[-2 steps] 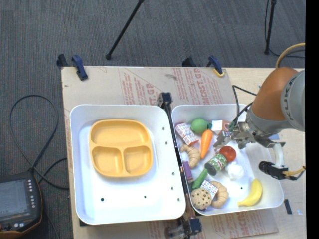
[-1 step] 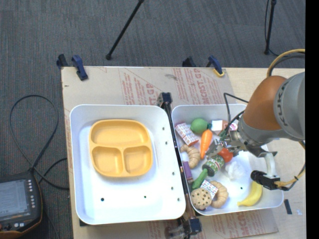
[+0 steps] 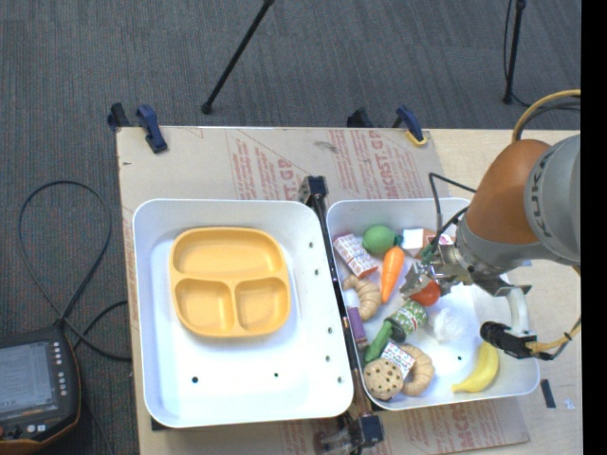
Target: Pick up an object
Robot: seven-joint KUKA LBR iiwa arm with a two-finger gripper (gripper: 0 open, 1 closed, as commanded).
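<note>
I see my gripper (image 3: 424, 281) low in the right bin (image 3: 524, 382), among the toy food beside the carrot (image 3: 391, 272) and a red tomato (image 3: 427, 294). Its grip I cannot tell. The yellow divided plate (image 3: 230, 281) sits in the left bin (image 3: 156, 368).

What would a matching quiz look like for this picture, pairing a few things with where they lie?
Things:
1. yellow divided plate
2. banana
3. cookie
4. green ball

Places:
A. right bin, near right corner
B. right bin, far side, above the carrot
C. left bin
D. right bin, near left corner

Pairs: 1-C, 2-A, 3-D, 4-B
</note>
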